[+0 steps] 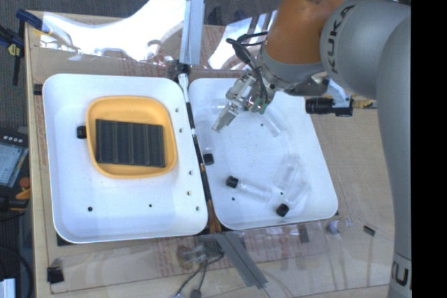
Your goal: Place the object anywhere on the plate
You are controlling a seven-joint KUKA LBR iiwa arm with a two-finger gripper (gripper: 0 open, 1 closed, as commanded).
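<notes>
One clear tube [255, 188] lies flat, black cap [232, 182] pointing left.

Two shallow white bins side by side on the worktop [42, 258]. Left white bin [70, 209] holds a yellow rounded plate [105, 112] in its upper middle, a dark ribbed rectangular slab [130, 142] on it. Right white bin [311, 150] holds clear plastic tubes with black caps: one [246, 186] near the front edge, another [288, 195] just right of it. Grey two-finger pincer [222, 123] hangs over the right bin's rear-left part, arm [349, 31] reaching in from the right.
</notes>
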